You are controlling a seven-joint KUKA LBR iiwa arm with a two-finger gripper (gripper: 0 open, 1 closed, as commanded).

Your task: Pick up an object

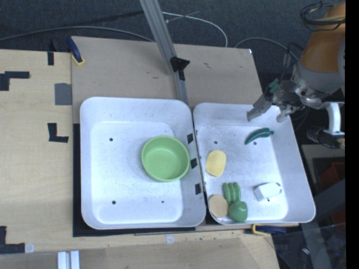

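Currently the 2-finger gripper (270, 110) is seen open and empty over the far edge of the right white bin (297, 175), and the small dark green curved pepper-like object (258, 134) is found just below it, its long axis running left-right, tilted slightly.

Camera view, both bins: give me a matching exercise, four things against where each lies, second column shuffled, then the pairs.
Things:
1. green bowl
2. dark green curved piece
3. white object
4. pincer

Places:
A. right bin, near its front right corner
B. left bin, right of its middle
C. over the right bin's far edge
D. right bin, far half, lying just below the pincer in the picture

Pairs: 1-B, 2-D, 3-A, 4-C
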